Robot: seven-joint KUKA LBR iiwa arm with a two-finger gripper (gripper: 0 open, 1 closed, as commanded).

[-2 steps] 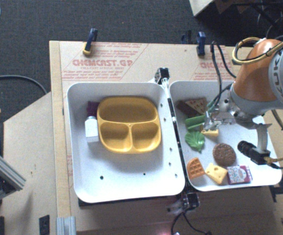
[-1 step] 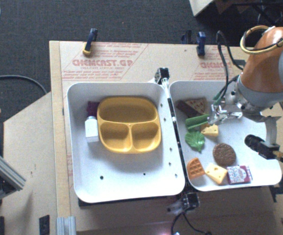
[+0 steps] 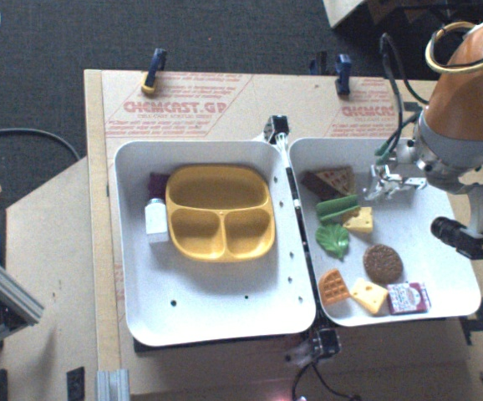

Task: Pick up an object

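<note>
On the worktop (image 3: 216, 98), a pale board printed with red lettering, two shallow white bins are set side by side. The left white bin (image 3: 133, 249) is taken up largely by a yellow plastic tray with three compartments (image 3: 220, 211), beside which a small white bottle-shaped item (image 3: 156, 220) and a dark purple item (image 3: 159, 181), partly hidden, are seen. The right white bin (image 3: 442, 278) holds the smaller toy foods: a brown waffle-like wedge (image 3: 329, 180), a green bean pod (image 3: 337, 206), a yellow cheese wedge (image 3: 359, 220), a green leafy piece (image 3: 333, 240), a round brown patty (image 3: 383, 263), a small orange waffle square (image 3: 334, 287), a second yellow cheese wedge (image 3: 368, 295) and a red-and-white packet (image 3: 408, 297).

The grey arm with the orange band (image 3: 463, 82) is reached in from the right, and the hand (image 3: 388, 182) is placed over the far part of the right bin, just beside the bean pod and the upper cheese wedge. Whether the hand is apart or together cannot be told, since it is small and blurred; nothing is seen held.

Because the pod, cheese and waffle wedge lie crowded together, a descent could be expected to land between them, so that one is nudged aside or two are pinched at once and slip.
</note>
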